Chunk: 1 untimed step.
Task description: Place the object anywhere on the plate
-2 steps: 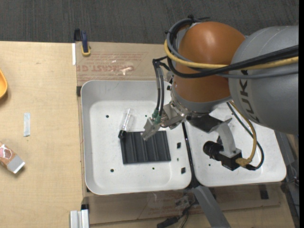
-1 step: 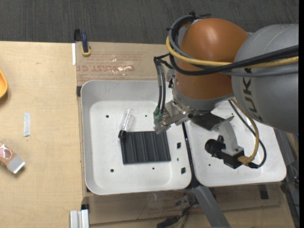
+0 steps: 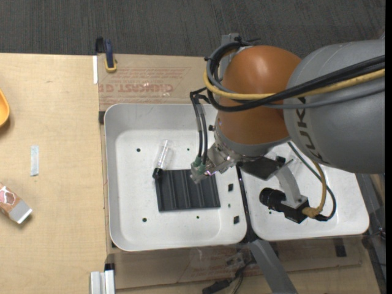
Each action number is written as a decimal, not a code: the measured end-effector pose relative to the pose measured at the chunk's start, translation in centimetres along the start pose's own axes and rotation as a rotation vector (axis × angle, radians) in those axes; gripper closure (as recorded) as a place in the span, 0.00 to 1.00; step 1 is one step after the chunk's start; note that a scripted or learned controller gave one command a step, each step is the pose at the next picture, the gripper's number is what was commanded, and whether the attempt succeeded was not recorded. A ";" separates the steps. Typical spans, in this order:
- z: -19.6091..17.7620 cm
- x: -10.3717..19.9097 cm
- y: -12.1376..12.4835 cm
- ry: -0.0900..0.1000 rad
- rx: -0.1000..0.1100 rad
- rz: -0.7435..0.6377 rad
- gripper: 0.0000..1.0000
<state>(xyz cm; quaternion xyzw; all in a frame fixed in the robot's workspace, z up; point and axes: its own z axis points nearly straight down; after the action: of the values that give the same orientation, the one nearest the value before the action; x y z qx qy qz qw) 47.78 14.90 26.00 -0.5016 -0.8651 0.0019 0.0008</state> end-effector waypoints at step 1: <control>0.0 0.0 0.0 0.000 0.000 0.000 0.00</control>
<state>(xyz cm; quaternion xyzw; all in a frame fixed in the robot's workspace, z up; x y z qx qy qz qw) 47.78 14.89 26.00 -0.5015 -0.8651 0.0019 0.0009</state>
